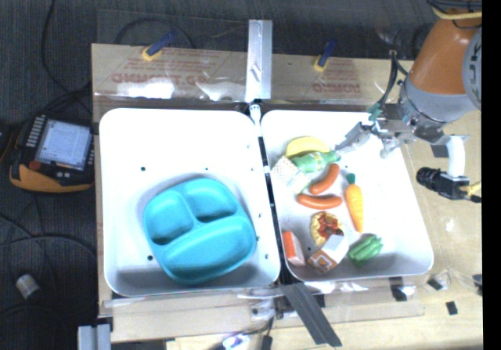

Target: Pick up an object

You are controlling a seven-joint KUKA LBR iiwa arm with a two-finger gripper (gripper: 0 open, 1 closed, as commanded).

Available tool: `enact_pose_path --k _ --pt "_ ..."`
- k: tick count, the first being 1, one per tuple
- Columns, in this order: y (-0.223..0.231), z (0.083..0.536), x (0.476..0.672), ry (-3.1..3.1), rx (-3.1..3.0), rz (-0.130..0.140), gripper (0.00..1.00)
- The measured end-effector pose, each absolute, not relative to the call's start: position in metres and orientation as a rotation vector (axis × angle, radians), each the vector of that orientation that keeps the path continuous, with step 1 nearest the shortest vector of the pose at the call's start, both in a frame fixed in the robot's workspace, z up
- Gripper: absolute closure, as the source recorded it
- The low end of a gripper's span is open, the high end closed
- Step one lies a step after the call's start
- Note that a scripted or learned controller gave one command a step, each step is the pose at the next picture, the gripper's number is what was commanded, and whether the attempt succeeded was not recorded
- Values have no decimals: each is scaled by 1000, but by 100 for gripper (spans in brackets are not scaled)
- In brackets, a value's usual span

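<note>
the left bin [117, 184] holds a blue plate [199, 227] with three parts, sitting near the middle and a bit toward 5 o'clock.

the right bin [399, 207] holds a bunch of toy food. a yellow toy [304, 145] sits at about 11 o'clock in that bin, and a green toy [315, 159] is touching it just below. two red sausages [322, 189] lie near the middle, one tilted and one flat under it. an orange carrot [355, 206] is just beside them at 3 o'clock, pointing down. a small box with a food picture [326, 240] lies toward 6 o'clock, with a little red piece [290, 244] on its left side and a green pepper [365, 247] on its right side.

the gripper [348, 139] hangs over the top part of the right bin, near 1 o'clock, just beside the green toy. i cannot tell if it is apart or together, and no toy shows inside it. the arm [442, 66] comes in from the right.
</note>
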State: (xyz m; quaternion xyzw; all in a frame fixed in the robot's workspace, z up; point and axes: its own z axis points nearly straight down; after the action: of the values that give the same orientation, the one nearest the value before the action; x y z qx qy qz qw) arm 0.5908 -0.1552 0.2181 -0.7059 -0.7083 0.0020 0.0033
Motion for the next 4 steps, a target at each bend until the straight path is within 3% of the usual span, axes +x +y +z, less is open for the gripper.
enact_pose_path --k 1,2,3,4 --pt "-162 98 559 -2374 -2047 4 0" --pt "-162 104 557 -2369 -2043 8 100" --pt "-106 283 557 -2426 -1991 6 100" --pt "-108 342 563 -2300 -2135 10 100"
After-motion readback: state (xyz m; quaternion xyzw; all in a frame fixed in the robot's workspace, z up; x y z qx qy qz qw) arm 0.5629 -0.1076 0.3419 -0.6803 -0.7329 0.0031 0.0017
